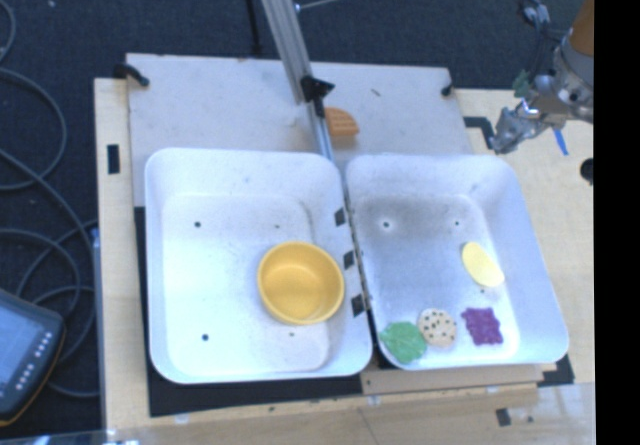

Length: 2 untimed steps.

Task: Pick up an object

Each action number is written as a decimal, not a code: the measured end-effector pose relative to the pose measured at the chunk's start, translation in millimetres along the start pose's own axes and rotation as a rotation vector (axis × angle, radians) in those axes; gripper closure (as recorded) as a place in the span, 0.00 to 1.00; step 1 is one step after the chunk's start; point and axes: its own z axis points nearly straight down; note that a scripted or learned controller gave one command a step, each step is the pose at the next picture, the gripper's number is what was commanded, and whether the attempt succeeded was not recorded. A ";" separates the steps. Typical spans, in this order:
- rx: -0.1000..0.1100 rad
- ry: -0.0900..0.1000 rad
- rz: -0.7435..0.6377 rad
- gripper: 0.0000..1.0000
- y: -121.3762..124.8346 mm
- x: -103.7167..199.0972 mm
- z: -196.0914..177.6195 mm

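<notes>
Both white bins, left [180, 233] and right [520, 223], look like thin moulded plastic, semi-matt, their floors scuffed and speckled grey. Yellow bowl [300, 281] reads as smooth plastic with a soft sheen; the yellow oval piece [482, 264] is smooth, while the green piece [403, 341], the cookie [436, 326] and the purple piece [483, 325] show bumpy, matt surfaces. Bench top [115, 263] appears pale, matt wood, and the slanted rail [280, 18] is ribbed, bright metal.
</notes>
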 end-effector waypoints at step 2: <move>0.009 0.002 -0.001 1.00 -21.7 96.1 20.3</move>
